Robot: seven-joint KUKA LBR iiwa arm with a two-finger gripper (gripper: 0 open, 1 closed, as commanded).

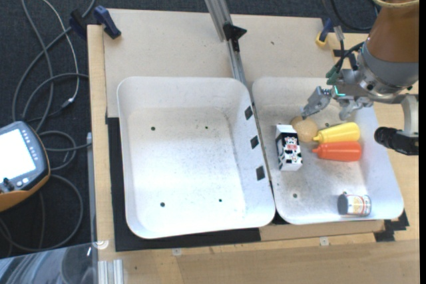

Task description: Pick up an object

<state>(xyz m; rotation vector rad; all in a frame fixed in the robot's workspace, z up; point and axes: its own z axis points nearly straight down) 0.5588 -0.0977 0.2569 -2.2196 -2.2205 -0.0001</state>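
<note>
The right bin (313, 199) holds several objects. A small white carton with black cow patches (288, 148) stands near its left wall. A tan rounded object (305, 129) lies just right of the carton, touching the tip of a yellow bottle (341, 133). An orange-red bottle (338, 152) lies alongside the yellow one, just in front of it. A small can (353, 204) lies on its side near the front right corner. My gripper (331, 108) hangs above the back of this bin, just behind the tan object and the yellow bottle, open with nothing between its fingers.
The left bin (133, 100) sits beside the right one, with a row of black clips (254, 142) along the shared edge. A metal rail (214, 0) slants in from the top. Cables (46, 23) and a handheld pendant (16, 163) lie off the bench on the left.
</note>
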